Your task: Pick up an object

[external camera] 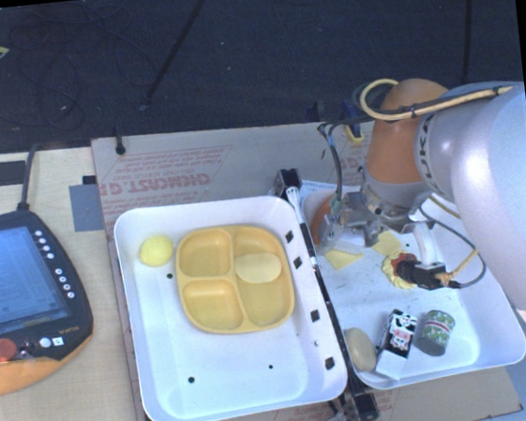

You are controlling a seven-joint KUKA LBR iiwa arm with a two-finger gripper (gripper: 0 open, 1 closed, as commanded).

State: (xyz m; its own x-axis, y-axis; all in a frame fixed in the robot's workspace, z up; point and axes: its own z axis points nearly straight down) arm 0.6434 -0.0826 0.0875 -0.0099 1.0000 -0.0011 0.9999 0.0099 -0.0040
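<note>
1. The gripper (pixel 357 227) sat low over the far-left part of the right shallow white bin (pixel 505 342); whether it was released or clenched could not be told, the wrist and cables hiding that end.
2. Just beside it lay a pale yellow flat wedge (pixel 342 259), with an orange rounded piece (pixel 319 219) at the bin wall. No object showed in the grasp.
3. Judged step: the reach-down for a pick, not yet a lift.
4. Farther out in the same bin: a black-and-white patterned carton (pixel 400 333), a small grey-green can (pixel 435 332), a beige oval lump (pixel 359 347).
5. The left white bin (pixel 159 377) bore a yellow divided plastic tray (pixel 218 299) and a yellow ball (pixel 155 252).
6. Next move likely called for a firm closing on the wedge, then a straight rise clear of the wall.
</note>
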